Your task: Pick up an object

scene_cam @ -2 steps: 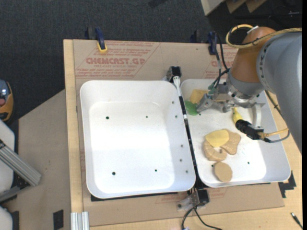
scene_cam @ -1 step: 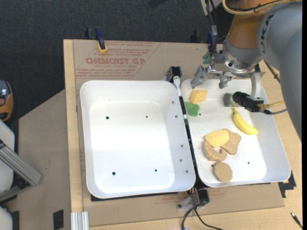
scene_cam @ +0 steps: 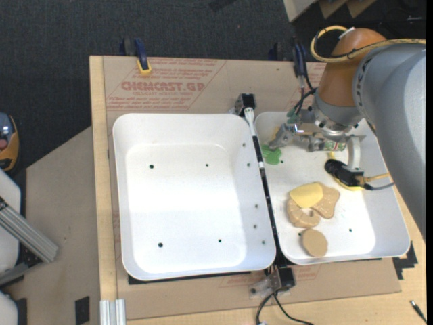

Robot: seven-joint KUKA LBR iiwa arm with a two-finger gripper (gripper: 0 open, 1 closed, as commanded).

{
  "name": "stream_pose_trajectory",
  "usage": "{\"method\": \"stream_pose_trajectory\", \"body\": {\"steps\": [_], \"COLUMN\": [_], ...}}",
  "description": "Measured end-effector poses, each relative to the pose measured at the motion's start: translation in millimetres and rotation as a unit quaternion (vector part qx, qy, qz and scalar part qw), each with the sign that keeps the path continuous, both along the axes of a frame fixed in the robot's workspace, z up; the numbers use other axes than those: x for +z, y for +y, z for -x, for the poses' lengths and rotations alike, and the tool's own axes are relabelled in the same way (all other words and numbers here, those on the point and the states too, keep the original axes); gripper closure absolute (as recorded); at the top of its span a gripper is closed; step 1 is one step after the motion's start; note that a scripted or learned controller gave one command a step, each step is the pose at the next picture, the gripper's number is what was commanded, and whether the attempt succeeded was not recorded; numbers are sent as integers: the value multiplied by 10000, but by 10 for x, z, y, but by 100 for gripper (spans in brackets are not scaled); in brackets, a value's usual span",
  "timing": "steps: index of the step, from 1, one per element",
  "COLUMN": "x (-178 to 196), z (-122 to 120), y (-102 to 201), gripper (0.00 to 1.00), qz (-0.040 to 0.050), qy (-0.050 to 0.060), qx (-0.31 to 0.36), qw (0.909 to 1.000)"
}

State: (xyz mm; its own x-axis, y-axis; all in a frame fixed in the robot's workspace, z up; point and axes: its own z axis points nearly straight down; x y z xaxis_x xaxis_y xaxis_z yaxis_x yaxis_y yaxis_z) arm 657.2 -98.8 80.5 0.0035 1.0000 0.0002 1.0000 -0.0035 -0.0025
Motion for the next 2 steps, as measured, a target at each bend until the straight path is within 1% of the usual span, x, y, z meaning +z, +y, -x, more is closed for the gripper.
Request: {"method": "stream_pose_trajectory", "body": {"steps": [1,2], "x": [52,153], "z": [-96,-87], "y": [-89,-84], "gripper": [0,100], "qz": [-4,-6], "qy": [-7,12], "qx": [20,21], "qw": [10000,10000]}}
